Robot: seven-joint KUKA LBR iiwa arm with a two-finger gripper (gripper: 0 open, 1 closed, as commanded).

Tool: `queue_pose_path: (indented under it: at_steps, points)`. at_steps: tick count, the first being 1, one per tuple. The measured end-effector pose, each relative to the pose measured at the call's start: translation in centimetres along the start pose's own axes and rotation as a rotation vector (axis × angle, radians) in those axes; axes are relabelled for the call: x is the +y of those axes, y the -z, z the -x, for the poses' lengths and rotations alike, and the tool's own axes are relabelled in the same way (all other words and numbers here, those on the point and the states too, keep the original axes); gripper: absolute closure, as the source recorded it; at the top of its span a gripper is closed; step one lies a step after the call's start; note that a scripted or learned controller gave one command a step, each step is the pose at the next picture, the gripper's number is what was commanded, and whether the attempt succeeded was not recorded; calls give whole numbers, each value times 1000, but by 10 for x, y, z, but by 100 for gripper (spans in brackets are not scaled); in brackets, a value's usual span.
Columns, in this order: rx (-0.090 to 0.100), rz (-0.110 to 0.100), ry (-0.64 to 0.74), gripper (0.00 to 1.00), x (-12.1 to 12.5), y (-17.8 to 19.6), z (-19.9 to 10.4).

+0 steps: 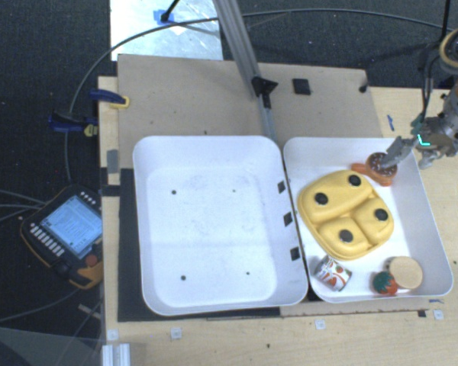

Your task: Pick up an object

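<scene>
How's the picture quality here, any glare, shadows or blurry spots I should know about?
Camera view: lighting is even and soft, with faint shadows under the yellow tray in the right bin. The left bin is bright white, nearly washed out, hiding surface detail. A shiny panel at top reflects light. The gripper near the right edge looks slightly soft; small objects are low in detail.

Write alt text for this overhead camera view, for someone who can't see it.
A robot gripper reaches from the right to a small brown doughnut-like object in the right white bin, which also holds a yellow moulded tray, a small can and a round wooden piece.
</scene>
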State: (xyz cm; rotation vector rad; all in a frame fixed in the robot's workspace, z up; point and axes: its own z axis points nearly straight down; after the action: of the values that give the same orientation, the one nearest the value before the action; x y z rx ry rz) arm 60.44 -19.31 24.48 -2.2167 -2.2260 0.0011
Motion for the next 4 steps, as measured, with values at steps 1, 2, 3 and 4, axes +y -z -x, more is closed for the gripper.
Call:
queue_pose_path:
  at_steps: [1,2,3,4]
  points:
    - [-1,2,0,0,1,1,0]
    - [-1,1,-1,0,3,-40,1]
    - [0,0,2,0,12,-86,-2]
    - [1,12,-1,0,19,-121,0]
